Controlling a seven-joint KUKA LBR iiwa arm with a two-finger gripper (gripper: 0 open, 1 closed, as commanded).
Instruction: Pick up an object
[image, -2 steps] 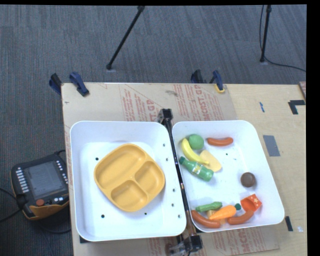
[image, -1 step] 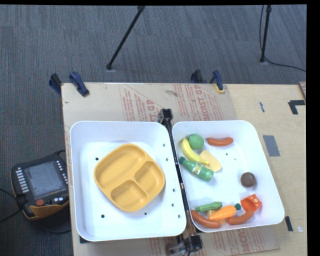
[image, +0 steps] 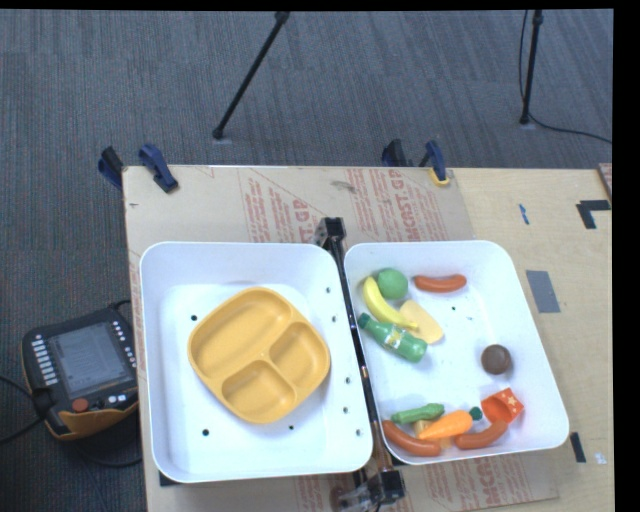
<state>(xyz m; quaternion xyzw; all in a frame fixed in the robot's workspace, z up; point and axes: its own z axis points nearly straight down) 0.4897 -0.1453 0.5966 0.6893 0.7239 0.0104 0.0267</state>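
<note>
The right bin (image: 520, 300) holds toy food. At its back lie a green ball (image: 391, 283), a red sausage (image: 440, 283), a yellow banana (image: 380, 305), a pale yellow wedge (image: 421, 321) and a green bottle (image: 393, 339). A brown ball (image: 496, 359) sits toward the right wall. Along the front wall lie a carrot (image: 447, 424), a green pepper (image: 417, 412), a red carton (image: 502, 405) and two sausages (image: 410, 441). In the left bin (image: 165, 300) rests a yellow divided plate (image: 259, 354).
A teach pendant (image: 82, 370) lies on the floor left of the bench. Blue clamps (image: 158, 166) grip the bench's back edge. Tripod legs (image: 250, 70) stand behind on the carpet. Bare cardboard (image: 530, 200) lies behind the right bin.
</note>
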